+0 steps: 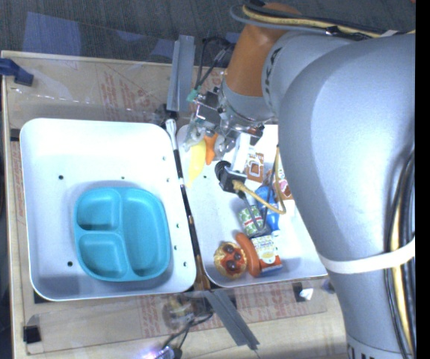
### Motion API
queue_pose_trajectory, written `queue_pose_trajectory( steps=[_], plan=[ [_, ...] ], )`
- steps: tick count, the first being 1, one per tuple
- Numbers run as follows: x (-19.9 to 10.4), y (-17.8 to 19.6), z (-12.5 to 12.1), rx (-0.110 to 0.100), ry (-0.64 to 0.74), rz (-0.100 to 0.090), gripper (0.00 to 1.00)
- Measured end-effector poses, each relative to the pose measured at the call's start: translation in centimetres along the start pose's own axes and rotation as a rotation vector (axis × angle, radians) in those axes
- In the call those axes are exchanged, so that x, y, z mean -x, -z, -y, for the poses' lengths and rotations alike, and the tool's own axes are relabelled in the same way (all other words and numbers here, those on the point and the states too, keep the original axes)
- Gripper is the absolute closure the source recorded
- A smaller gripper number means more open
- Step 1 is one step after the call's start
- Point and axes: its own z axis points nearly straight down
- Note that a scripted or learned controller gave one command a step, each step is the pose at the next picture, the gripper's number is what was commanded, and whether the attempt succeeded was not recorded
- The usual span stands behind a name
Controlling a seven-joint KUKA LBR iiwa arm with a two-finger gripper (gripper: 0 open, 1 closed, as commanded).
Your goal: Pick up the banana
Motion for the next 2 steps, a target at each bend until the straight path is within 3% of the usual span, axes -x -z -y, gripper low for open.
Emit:
queue_pose_trajectory(
  steps=[1,2],
  plan=[
    [7.2,-5.8,-0.4,-0.003,0.133,0.000,1.00],
    [5.3,-10.0,0.4,-0.003,-0.233,0.003,1.00]
  ],
)
